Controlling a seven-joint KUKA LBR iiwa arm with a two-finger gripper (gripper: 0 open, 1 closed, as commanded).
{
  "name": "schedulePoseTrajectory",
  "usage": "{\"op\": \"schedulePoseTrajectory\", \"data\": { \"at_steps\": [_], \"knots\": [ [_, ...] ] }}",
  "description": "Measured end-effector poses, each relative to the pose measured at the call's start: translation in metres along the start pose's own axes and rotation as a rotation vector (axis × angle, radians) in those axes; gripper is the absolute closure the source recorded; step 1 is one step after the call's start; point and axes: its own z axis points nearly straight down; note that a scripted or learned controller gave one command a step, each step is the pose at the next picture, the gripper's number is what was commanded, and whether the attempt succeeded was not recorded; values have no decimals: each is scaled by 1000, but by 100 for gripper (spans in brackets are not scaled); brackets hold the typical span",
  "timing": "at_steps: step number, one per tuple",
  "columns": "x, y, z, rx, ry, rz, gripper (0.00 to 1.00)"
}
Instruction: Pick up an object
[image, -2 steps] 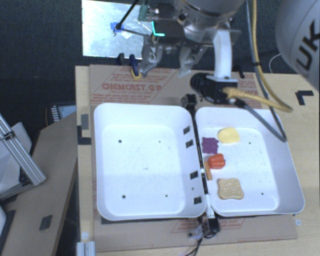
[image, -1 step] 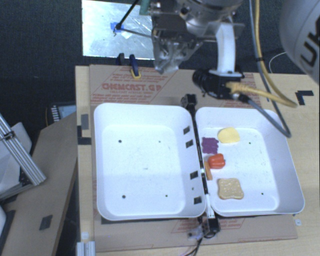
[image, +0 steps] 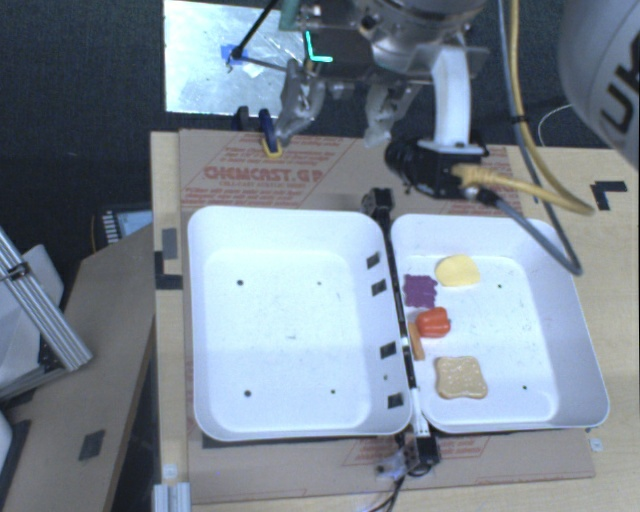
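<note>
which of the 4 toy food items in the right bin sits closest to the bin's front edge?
The tan bread slice. It lies nearest the front wall of the right bin, below the orange piece, purple piece and yellow piece.

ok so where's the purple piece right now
The purple piece lies in the right bin, close to its left wall, just left of the yellow piece and directly above the orange-red piece.
</note>
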Motion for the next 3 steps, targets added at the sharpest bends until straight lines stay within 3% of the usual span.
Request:
{"op": "schedulePoseTrajectory", "data": {
  "at_steps": [1, 2, 3],
  "knots": [
    [0, 0, -12, -3, 2, -2, 100],
    [0, 0, -11, -2, 2, -2, 0],
    [1, 0, -23, -5, 3, -4, 100]
  ]
}}
